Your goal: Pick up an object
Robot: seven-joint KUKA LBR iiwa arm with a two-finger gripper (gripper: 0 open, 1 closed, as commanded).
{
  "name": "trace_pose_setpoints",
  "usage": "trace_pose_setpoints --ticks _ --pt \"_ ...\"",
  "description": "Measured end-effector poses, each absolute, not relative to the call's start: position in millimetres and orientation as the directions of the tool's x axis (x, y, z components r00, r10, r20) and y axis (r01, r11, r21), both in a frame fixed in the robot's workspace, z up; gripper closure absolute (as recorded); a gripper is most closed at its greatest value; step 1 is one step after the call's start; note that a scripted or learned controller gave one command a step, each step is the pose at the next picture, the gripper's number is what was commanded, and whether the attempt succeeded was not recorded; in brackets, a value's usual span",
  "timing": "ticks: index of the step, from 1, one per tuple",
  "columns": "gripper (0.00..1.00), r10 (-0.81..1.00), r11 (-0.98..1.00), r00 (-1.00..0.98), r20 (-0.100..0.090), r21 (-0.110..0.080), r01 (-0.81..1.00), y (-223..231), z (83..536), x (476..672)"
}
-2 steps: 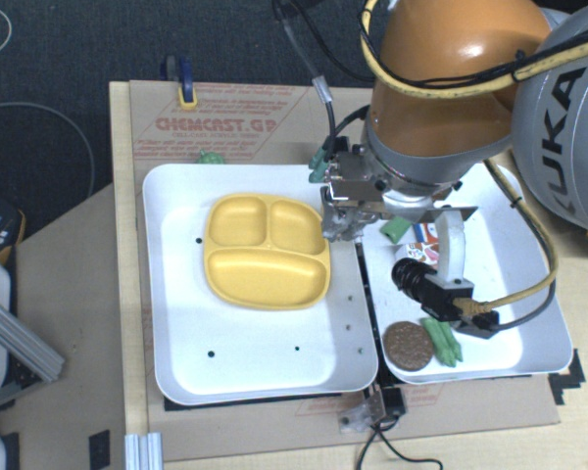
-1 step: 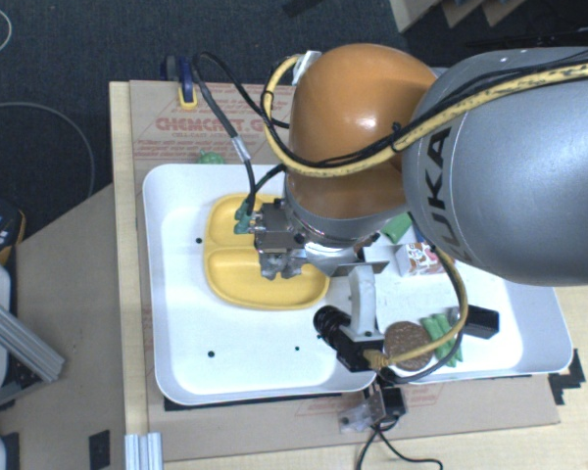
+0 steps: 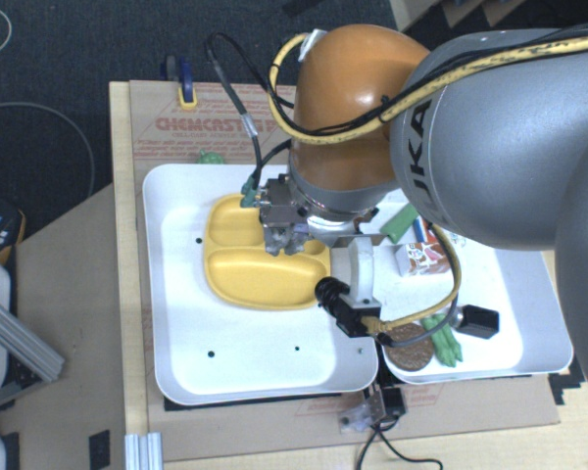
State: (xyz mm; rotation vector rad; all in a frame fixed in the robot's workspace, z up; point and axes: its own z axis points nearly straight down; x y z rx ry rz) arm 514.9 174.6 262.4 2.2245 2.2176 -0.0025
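Observation:
A yellow banana-shaped toy [image 3: 255, 258], two plump lobes side by side, lies in the left bin [image 3: 191, 331] toward its upper right. My gripper [image 3: 286, 235] hangs directly over the toy's right part, its metal body just above the yellow surface. The wrist and the orange band hide the fingertips, so contact with the toy cannot be judged. In the right bin [image 3: 529, 351] lie a green piece [image 3: 404, 223], a small red and white box [image 3: 423, 257], a black block [image 3: 478, 321], a brown disc [image 3: 410, 349] and a green toy [image 3: 445, 345].
The grey arm covers most of the right bin and the upper right of the view. A black cable mount [image 3: 345, 306] juts from the wrist over the divide between the bins. A brown board [image 3: 206, 120] lies beyond the left bin.

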Motion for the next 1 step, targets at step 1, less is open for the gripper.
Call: trace_pose_setpoints --ticks 1 --pt "1.00 1.000 -0.012 0.012 -0.004 -0.004 1.000 63.0 281.4 478.2"
